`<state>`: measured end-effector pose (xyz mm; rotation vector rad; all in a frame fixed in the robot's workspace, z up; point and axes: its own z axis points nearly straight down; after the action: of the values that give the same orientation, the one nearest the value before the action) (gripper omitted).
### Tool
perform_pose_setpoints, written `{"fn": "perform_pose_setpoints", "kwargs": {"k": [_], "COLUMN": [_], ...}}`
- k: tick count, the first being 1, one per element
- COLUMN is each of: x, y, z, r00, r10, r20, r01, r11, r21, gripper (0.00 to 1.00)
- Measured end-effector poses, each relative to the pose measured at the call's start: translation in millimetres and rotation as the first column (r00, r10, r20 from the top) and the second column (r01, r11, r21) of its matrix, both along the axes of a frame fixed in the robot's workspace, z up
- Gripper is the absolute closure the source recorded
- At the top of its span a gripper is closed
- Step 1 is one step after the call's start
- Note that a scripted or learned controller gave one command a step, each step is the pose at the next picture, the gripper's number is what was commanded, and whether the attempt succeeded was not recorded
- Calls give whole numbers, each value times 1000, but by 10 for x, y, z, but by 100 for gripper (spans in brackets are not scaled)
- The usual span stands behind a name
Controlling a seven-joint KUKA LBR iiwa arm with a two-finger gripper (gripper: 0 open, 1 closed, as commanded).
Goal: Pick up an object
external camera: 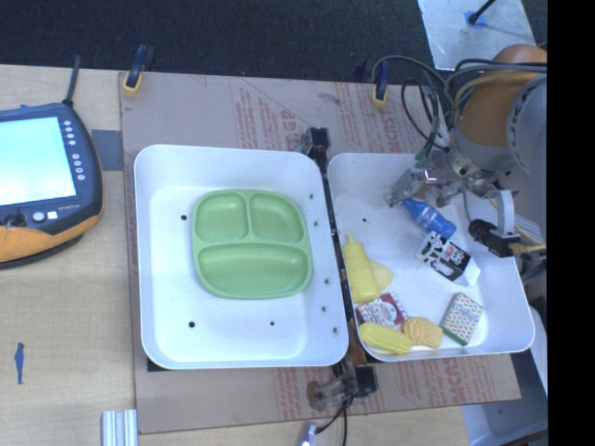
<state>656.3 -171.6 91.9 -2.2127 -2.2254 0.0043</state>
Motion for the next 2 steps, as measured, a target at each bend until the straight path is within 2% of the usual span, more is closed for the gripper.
{"fn": "perform_pose_setpoints", "kwargs": {"k": [1,2], "x": [-345,-344], "y": [-3,-12], "z": [-1,104], "r00": [1000,1000], "r10": [-1,1], "r20": [0,-1], "r01": [1,-1], "r11": [1000,1000], "r21": [-2,-3], "gripper": [0,100]}}
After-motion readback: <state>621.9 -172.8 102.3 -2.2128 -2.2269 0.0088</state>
